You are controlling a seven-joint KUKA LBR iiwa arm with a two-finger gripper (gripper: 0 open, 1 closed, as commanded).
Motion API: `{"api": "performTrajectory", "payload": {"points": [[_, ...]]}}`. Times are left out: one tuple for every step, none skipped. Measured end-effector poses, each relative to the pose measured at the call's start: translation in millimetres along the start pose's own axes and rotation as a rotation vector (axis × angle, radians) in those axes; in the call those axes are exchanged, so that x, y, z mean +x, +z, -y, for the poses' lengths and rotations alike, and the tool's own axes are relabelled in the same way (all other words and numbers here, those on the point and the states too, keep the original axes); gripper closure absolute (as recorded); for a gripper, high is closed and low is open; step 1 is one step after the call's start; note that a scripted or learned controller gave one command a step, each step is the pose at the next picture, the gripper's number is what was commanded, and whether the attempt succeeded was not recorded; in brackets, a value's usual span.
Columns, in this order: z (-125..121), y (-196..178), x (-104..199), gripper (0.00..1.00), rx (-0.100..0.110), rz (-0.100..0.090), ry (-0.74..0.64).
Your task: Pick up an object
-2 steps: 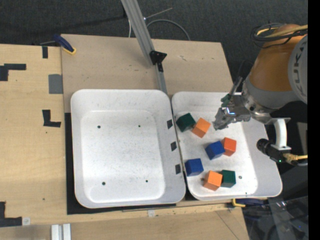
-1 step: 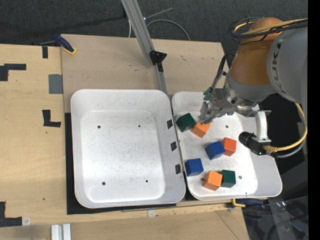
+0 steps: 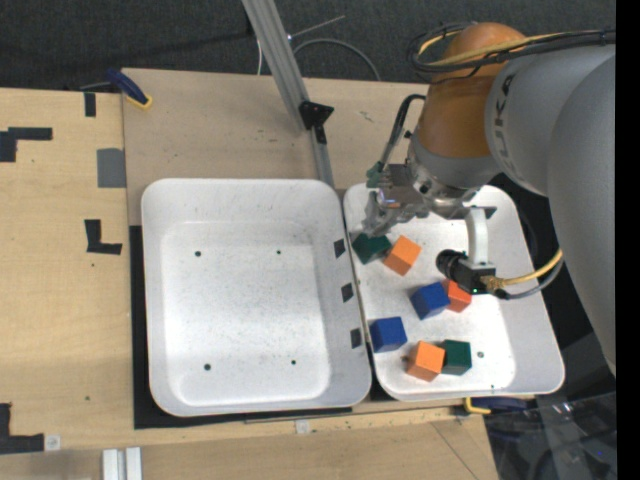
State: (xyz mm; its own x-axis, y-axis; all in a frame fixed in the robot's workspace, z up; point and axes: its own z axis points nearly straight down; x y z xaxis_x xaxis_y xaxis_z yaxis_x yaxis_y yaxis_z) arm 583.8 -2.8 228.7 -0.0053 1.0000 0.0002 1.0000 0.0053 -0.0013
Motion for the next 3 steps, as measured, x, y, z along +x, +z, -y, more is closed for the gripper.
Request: {"api": "performTrajectory", "payload": {"points": [[-17.9,-7.6,52.6,1.0,-0.002,-0.001,-0.002],[-42.0,5.1,97.3,1.0,-0.001,0.0,0.0],[-41.4,4.3,94.8,0.0,0.0,0.002,0.003]]}}
